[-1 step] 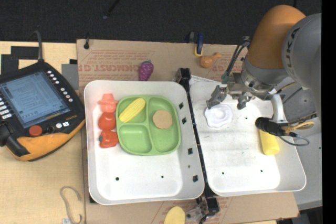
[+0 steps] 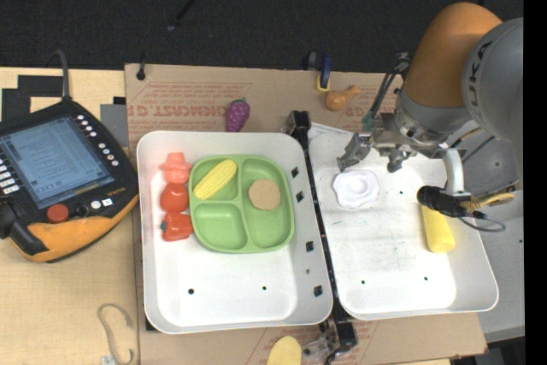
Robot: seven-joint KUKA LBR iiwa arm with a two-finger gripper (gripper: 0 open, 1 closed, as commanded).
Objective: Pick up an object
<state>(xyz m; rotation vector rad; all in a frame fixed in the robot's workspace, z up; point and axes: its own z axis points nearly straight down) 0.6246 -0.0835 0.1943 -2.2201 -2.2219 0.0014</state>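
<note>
At right of frame, we see the arm [image 2: 453, 55] lean over the right bin [image 2: 461, 291]. The left bin [image 2: 222, 303] sits beside it, much of it taken up by a green tray [image 2: 226, 231]. The gripper [image 2: 373, 156] hangs over the right bin's upper left corner, its two fingers spread and nothing between them.

We judge this the approach step: no object is held yet. The likeliest target, as we read it, is the white lump [image 2: 355, 189], lying just below the fingertips in the frame and near the divider between the bins. A yellow block [image 2: 439, 232] lies toward the same bin's right wall.

Next move, in our view: centre over the lump, drop straight, then close. Room is tight to the left, where the bin wall and divider stand close to the lump. The lower half of the right bin is bare floor and gives free passage.

Smaller still, in the left bin: corn [image 2: 214, 178] and a brown disc [image 2: 264, 195] on the tray, red toys [image 2: 174, 199] beside it.
</note>
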